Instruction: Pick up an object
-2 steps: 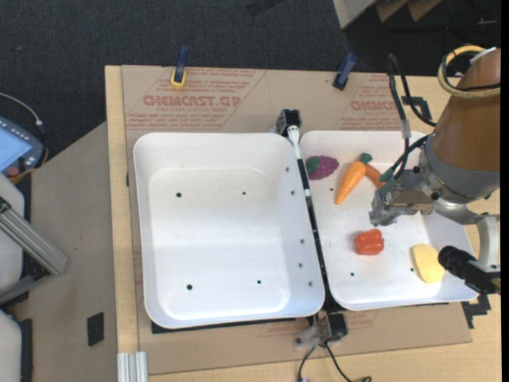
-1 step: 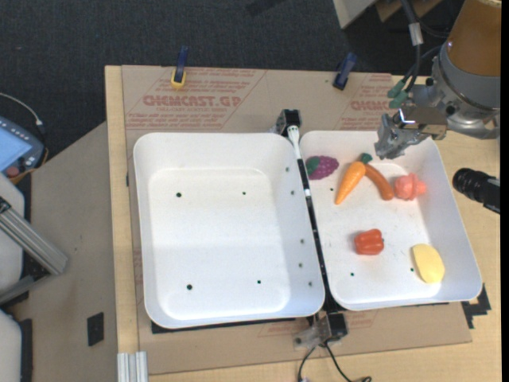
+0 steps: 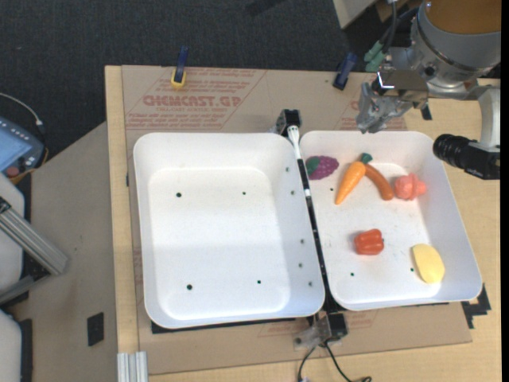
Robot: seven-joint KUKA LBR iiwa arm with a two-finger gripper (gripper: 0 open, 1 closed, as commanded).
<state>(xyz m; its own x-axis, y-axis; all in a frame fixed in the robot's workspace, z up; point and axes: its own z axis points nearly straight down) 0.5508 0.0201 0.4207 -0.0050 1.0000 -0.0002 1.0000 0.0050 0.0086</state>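
Camera view from above showed five small toy foods in the right bin (image 3: pixel 457 237), all loose on its white floor. A carrot (image 3: pixel 350 181) lay tilted, touching a sausage (image 3: pixel 379 183) beside a pink lump (image 3: pixel 409 187); purple grapes (image 3: pixel 322 166) sat near the left wall. A red pepper (image 3: pixel 369 243) and a yellow lemon (image 3: pixel 428 263) lay lower down, apart, with bare floor around them. The gripper (image 3: pixel 375 120) hung over the bin's far rim, holding nothing; whether its fingers were spread I could not tell. The left bin (image 3: pixel 159 213) was smooth, glossy plastic with rounded corners. Both rested on brown cardboard (image 3: pixel 119 134) printed "CHEMCAST GP" in red.
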